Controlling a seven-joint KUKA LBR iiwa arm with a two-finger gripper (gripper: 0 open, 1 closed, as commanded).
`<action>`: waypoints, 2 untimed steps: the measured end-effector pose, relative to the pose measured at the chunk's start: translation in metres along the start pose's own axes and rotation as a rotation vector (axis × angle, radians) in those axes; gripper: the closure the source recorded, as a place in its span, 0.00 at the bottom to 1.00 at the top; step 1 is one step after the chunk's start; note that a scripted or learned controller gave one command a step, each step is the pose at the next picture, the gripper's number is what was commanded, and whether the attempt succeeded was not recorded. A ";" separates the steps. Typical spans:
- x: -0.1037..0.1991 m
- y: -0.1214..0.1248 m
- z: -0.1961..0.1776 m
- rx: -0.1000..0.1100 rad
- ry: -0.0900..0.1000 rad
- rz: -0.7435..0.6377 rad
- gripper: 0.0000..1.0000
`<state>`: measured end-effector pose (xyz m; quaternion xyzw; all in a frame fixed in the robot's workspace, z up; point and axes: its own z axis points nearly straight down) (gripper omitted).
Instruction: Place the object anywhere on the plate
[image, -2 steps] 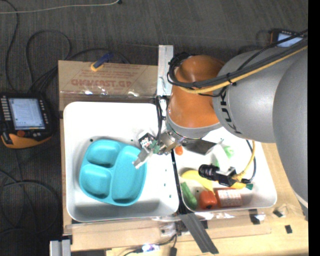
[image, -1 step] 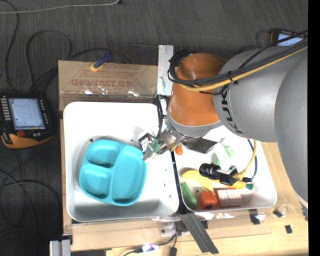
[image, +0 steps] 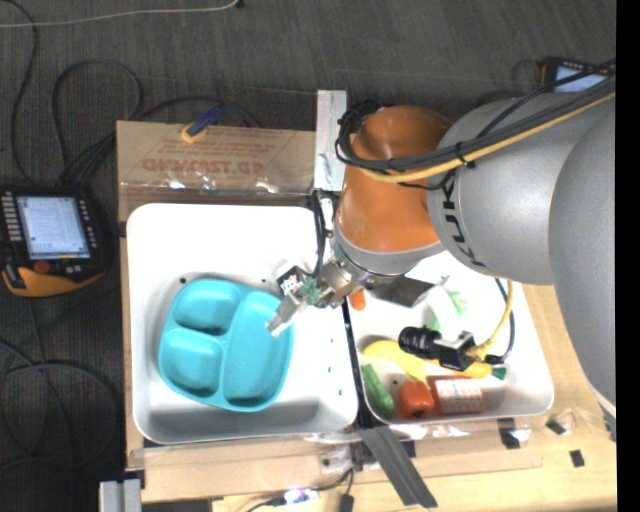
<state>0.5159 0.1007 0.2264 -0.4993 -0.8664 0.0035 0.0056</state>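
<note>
Squarely, claw (image: 282, 316) over right edge of plate (image: 200, 352)

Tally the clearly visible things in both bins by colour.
Teal: 1, plate
Yellow: 1, banana
Green: 1, long piece
Orange-red: 1, round piece
Reddish: 1, box
Total: 5; the rest is too hidden to count.

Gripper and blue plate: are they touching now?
Cannot tell. In the camera view the gripper overlaps the right rim of the plate, but this view from above hides any gap between them.
</note>
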 end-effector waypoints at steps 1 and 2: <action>0.046 0.004 0.123 -0.013 -0.003 -0.165 0.00; 0.037 0.020 0.135 -0.020 -0.012 -0.485 0.00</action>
